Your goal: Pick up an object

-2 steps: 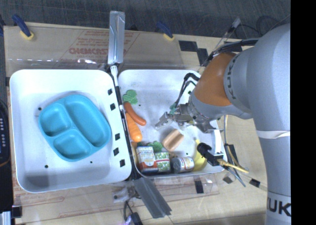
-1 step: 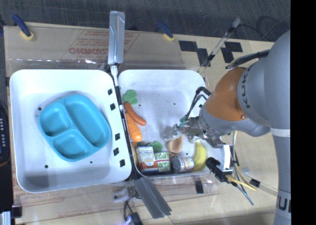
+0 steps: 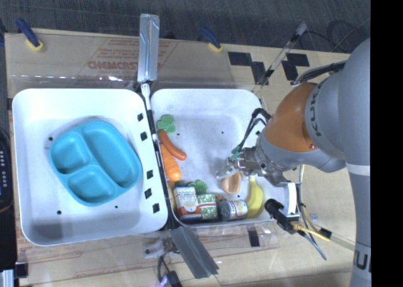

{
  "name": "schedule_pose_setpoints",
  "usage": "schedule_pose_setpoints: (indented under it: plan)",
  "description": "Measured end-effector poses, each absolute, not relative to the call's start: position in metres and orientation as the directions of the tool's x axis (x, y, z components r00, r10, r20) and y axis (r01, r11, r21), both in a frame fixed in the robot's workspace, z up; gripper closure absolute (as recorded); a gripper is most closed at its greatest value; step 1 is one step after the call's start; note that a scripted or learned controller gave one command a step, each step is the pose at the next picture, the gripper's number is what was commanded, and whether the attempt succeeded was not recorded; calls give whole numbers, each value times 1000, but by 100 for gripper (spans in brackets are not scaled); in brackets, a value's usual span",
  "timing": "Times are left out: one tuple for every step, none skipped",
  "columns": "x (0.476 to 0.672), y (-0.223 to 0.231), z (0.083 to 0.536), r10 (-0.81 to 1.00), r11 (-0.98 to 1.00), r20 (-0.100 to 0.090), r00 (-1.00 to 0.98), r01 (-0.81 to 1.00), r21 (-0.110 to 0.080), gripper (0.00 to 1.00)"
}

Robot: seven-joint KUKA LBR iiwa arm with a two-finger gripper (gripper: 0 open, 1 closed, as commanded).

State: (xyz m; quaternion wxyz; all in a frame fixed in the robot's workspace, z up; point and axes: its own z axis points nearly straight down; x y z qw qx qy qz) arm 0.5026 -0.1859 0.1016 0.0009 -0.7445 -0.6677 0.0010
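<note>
My gripper (image 3: 234,167) reaches down into the right bin (image 3: 208,106) from the right, its tip just above a tan, bread-like piece (image 3: 232,183). A yellow banana (image 3: 254,196) lies right beside it, under the wrist. Toward the bin's left wall lie an orange carrot (image 3: 170,165), an orange sausage-like piece (image 3: 172,145) and a green leafy item (image 3: 167,123). Along the front wall sit a small carton (image 3: 187,202), a green-labelled box (image 3: 206,204) and a can (image 3: 234,209) on its side. Nothing shows between the gripper's tips.
The left bin (image 3: 31,128) holds a blue divided plate (image 3: 94,161). A metal divider (image 3: 148,46) runs between the bins. The arm's orange band (image 3: 295,122) and grey body cover the right bin's right side. Cables (image 3: 308,226) hang near the front right corner.
</note>
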Motion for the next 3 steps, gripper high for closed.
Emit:
schedule_pose_setpoints:
  plan:
    - [510,-195,114,998,-67,1,67,998,-3,100]
    - [520,-201,93,999,-35,0,35,999,-2,100]
    - [639,-156,213,997,-71,1,71,997,9,100]
